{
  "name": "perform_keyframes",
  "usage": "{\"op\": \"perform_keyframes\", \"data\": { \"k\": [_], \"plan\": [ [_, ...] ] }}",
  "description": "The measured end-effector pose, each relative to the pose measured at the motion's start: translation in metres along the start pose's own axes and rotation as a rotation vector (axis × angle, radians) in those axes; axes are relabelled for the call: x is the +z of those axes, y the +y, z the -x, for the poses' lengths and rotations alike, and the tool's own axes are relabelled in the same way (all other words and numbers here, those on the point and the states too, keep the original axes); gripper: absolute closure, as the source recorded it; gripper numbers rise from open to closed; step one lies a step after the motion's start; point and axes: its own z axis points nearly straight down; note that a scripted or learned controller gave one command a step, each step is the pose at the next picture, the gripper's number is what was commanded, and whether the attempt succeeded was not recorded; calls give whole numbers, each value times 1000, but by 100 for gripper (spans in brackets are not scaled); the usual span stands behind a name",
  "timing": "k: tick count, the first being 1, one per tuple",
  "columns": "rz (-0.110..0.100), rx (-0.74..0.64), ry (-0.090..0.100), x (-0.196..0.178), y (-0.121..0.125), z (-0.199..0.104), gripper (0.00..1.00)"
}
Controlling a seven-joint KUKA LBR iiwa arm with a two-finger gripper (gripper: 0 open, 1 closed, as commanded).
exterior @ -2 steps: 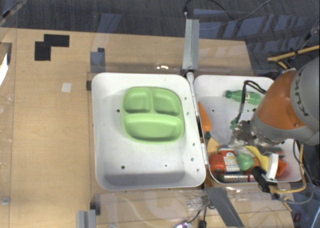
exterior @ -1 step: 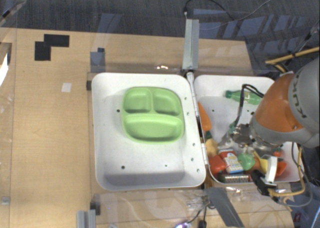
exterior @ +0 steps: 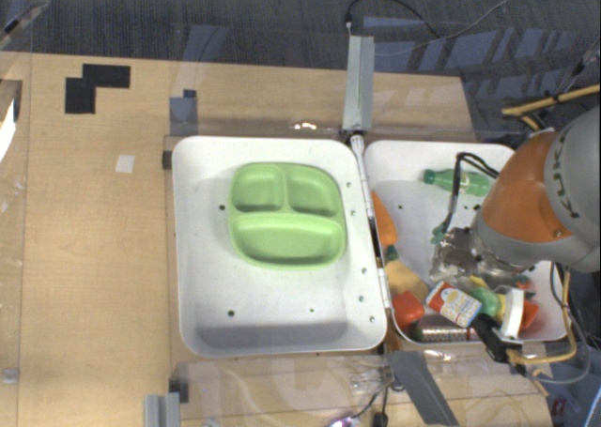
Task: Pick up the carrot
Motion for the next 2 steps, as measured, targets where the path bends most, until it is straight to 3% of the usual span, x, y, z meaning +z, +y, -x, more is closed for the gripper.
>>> {"op": "perform_keyframes", "data": {
  "k": [1,2],
  "plan": [
    [-7,189,-3,15,49,22,100],
    [-5,33,-1,-75,51,-47,100]
  ]
}}
